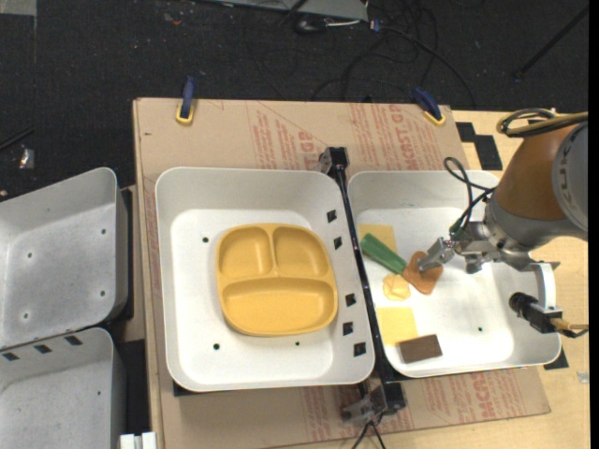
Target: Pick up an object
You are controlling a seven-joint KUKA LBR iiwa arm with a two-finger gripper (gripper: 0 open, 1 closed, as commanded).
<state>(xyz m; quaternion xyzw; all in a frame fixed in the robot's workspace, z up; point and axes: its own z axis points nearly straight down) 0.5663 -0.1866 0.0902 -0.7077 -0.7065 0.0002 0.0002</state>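
The right bin holds several small toy foods: a green piece lying on a pale yellow square, an orange-brown piece, a yellow blob, a yellow square and a brown block. My gripper reaches in from the right and sits low right over the orange-brown piece, its tips touching or nearly touching it. The arm's orange band is above the bin's right side.
The left bin holds a yellow divided plate. A black divider runs between the bins. Both stand on a cardboard sheet. Grey metal trays lie at the far left. Cables hang near the wrist.
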